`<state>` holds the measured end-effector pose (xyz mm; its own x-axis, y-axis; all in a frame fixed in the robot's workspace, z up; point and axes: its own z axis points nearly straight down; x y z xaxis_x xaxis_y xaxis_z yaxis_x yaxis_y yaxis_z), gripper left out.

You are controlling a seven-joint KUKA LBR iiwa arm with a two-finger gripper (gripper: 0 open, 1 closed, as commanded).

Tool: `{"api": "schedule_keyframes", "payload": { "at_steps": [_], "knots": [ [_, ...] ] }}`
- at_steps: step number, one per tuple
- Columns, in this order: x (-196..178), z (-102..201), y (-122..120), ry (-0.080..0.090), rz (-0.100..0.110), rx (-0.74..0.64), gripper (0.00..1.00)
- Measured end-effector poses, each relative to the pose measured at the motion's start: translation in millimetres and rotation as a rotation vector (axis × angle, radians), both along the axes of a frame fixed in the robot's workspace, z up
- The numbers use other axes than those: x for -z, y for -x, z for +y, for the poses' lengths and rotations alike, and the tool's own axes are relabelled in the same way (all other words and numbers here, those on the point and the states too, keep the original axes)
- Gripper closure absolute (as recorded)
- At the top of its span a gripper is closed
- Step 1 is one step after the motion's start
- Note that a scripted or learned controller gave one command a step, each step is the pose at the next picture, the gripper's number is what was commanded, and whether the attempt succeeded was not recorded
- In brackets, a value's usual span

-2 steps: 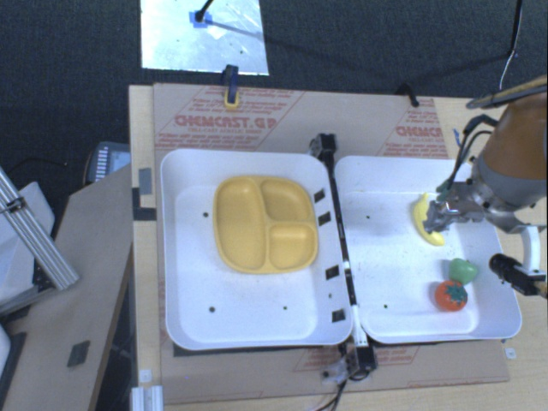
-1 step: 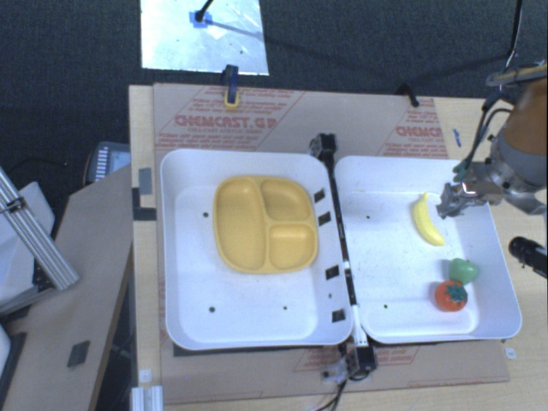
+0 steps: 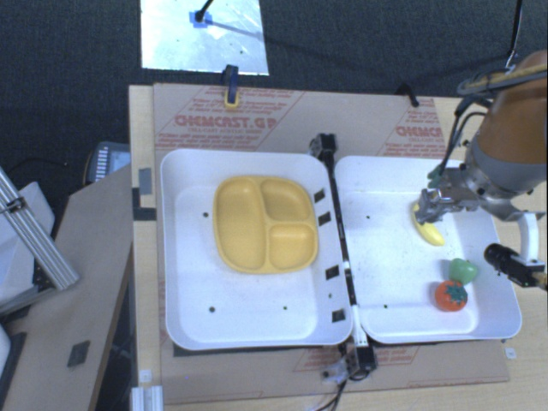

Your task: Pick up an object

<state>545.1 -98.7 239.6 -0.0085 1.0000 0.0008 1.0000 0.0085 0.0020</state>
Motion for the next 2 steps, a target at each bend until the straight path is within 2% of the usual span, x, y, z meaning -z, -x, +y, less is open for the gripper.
{"api": "schedule_keyframes", "payload": {
  "at_steps": [1,2],
  "knots": [
    [-6,52,0,0.0,0.0,-0.001,1.0],
    [6,111,11,-0.002,0.002,-0.002,1.0]
  ]
}}
